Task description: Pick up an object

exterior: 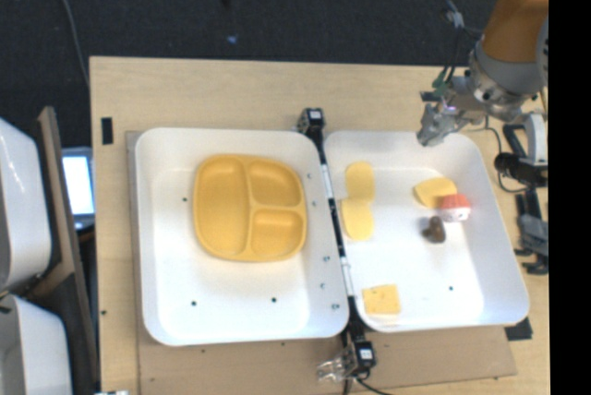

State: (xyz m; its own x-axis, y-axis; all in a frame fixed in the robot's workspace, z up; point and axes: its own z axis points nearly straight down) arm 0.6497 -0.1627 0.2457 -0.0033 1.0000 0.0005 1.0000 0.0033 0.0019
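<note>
Above the right bin's (480, 162) far edge hangs the tool (434, 133), finger state unclear.

A glossy orange band is wrapping the grey KUKA arm (519, 24) above its wrist, pale looped cables are trailing over its top, and the small grey metal two-finger gripper (434, 130) is showing dark fittings.

No text, label, brand, number or sign can be read anywhere.
</note>
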